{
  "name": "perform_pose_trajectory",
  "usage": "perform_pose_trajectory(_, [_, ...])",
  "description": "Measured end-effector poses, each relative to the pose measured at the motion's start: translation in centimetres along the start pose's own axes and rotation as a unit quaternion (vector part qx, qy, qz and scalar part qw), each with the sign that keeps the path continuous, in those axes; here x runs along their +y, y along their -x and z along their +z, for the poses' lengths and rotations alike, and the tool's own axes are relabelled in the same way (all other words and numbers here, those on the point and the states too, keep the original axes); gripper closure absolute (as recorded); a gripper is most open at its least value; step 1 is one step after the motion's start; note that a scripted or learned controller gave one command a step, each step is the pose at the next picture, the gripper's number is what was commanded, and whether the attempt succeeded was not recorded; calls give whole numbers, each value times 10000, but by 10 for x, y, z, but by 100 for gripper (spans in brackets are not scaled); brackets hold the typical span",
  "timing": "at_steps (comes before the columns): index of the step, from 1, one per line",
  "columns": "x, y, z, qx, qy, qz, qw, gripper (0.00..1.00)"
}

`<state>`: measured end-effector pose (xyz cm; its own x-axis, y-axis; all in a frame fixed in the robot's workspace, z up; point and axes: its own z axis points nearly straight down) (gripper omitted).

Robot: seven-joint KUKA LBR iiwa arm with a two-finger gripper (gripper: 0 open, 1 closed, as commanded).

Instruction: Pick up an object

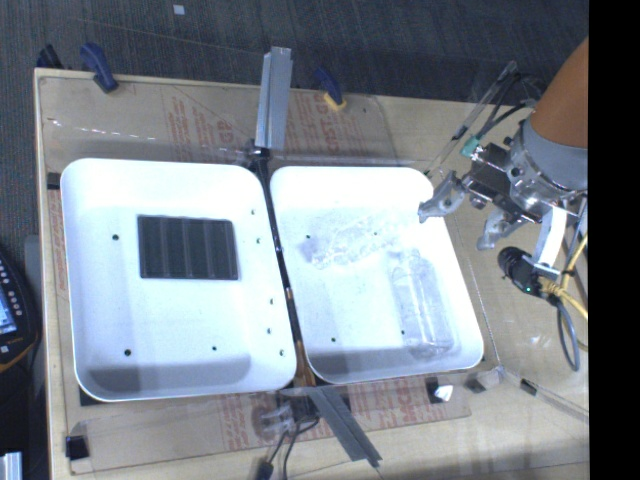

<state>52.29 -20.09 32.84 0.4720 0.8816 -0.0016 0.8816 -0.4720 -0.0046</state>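
Observation:
In the left bin (90,358) a dark grey ribbed rectangular pad (188,247) lies flat. The right bin (330,363) holds a clear plastic bottle (420,303) lying along its right side, and a crumpled clear plastic piece (345,240) near its back. My gripper (468,218) hangs over the right bin's upper right rim, apart from the bottle. It is open, its two fingers are spread, and nothing sits between them.
A metal bar (273,98) stands upright behind the seam between the bins. Blue clamps (98,66) grip the bench's back edge. Cables (560,288) hang beside the wrist at the right. A bracket (340,433) sticks out at the front.

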Motion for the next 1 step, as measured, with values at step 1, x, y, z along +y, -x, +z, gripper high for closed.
perform_pose_trajectory(1, [0, -1, -9, -3, -13, -40, 10000, 100])
